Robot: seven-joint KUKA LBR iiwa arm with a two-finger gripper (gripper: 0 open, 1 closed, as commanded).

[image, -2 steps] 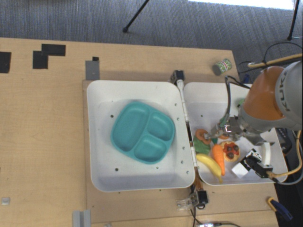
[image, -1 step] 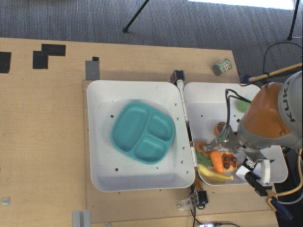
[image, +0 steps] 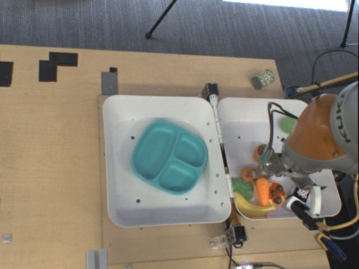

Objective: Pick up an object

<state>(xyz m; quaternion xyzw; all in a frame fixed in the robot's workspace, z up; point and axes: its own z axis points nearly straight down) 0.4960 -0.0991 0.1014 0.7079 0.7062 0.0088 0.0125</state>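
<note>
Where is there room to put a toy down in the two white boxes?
The left shallow white bin has bare floor all around the teal divided plastic tray, widest along its near and left walls. The right shallow white bin is bare at its far-left part. Its near end is crowded: yellow banana, orange carrot, and the arm's tool.

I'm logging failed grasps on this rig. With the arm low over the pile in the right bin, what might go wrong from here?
1. The carrot, banana and other small items lie packed together, so a grasp may catch two things or knock one aside.
2. The pile sits against the right bin's near wall, which might block the gripper.
3. The arm covers much of that bin, so a slip could go unseen.
</note>
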